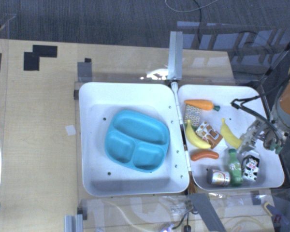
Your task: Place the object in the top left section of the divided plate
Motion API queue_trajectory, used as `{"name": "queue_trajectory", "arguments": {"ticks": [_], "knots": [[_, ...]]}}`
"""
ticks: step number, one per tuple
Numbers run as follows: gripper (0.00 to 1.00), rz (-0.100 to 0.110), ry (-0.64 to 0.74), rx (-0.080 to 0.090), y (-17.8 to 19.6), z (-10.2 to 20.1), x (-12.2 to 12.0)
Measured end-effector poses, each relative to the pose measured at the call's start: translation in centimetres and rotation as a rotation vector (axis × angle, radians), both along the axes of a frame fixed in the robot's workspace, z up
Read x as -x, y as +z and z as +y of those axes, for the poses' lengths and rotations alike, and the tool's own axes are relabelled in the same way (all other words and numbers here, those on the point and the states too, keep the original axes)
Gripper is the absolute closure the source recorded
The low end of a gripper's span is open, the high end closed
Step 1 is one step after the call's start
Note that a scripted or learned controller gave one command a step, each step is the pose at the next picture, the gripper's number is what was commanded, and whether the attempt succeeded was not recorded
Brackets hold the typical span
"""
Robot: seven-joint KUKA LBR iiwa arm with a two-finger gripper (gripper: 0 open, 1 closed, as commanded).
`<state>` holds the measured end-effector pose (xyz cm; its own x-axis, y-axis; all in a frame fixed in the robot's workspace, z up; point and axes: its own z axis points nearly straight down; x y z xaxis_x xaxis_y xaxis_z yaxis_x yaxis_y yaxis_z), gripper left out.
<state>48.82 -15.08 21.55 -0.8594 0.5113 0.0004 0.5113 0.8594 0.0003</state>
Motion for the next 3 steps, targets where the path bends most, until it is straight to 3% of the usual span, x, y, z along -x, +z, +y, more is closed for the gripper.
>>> {"name": "queue_trajectory", "arguments": {"ticks": [1,2,3], "knots": [[1.0,0.001,0.326,-0.002,-4.5,5.0,-0.9],[1.0,-0.005,0.724,0.001,-0.6,5.4,-0.1],[1.0,-0.002,0.832,-0.001,-3.3,9.2,-2.4]]}}
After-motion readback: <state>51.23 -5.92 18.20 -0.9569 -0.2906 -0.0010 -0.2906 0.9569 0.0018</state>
